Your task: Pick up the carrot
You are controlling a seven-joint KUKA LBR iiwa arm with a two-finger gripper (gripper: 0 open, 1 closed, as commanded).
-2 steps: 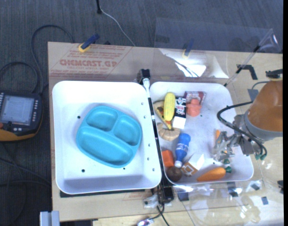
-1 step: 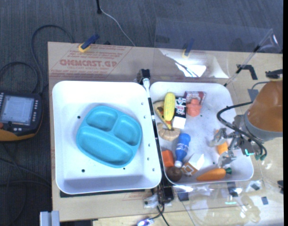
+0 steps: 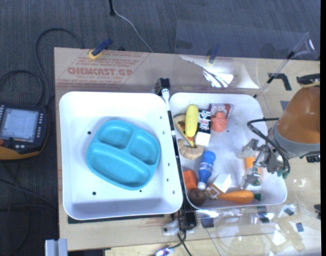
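Carrot (image 3: 236, 197) lies flat at right bin (image 3: 269, 137) near wall, beside blue bottle (image 3: 206, 168). Gripper (image 3: 254, 170) just above carrot, released, empty. Advise: descend, straddle carrot mid-body, avoid wall.

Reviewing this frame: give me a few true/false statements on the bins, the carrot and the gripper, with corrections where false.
1. The carrot lies in the right bin, near its front edge. True.
2. The blue divided plate sits in the right bin. False: it is in the left bin.
3. The gripper holds the carrot. False: it hangs above and to the right of the carrot, apart from it.
4. A yellow banana lies in the right bin. True.
5. A blue bottle lies in the left bin. False: it is in the right bin.
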